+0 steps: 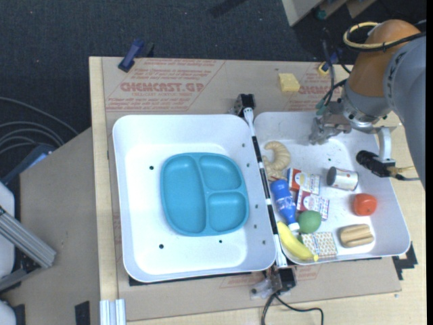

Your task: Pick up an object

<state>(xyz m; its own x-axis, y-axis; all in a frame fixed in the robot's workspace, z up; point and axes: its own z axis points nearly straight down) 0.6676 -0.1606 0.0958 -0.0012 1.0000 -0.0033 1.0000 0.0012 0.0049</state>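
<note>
My gripper (325,128) hangs over the far end of the right bin (396,244), touching nothing I can see; whether it is spread or pressed together, I cannot tell; below it lie a croissant (277,156), a small silver can (342,179), a tomato (365,204), a bread roll (356,235), a lime (310,221), a banana (293,242) and a blue bottle (283,199); the left bin (135,249) holds a blue divided plate (203,193); both rest on the surface (169,87).

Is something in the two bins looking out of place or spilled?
Nothing looks spilled or broken. The blue plate sits slightly turned in the left bin. In the right bin, the small can lies on its side, and the items crowd together.
</note>
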